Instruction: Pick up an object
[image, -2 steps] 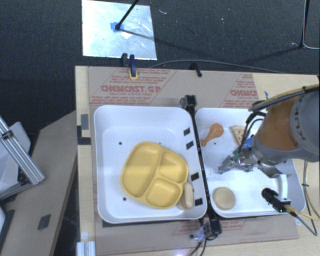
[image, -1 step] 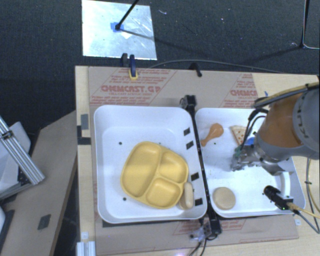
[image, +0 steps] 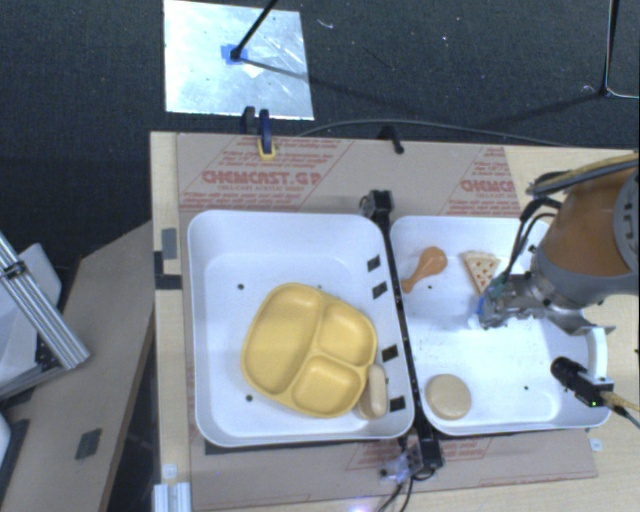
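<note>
End effector (image: 497, 303) down in right bin (image: 520, 405), beside waffle-textured wedge (image: 481, 269); grip state impossible to tell. Glossy drumstick (image: 426, 267), round tan patty (image: 449, 396) nearby. Yellow sectioned plastic tray (image: 308, 349) in left bin (image: 225, 300).

A divided plate (image: 308, 350) and a bread roll (image: 375, 391) just right of it are held in the left bin (image: 215, 300). In the right bin (image: 520, 400), a drumstick (image: 426, 267) and wedge (image: 481, 269) are placed far, a round patty (image: 448, 396) near.
</note>
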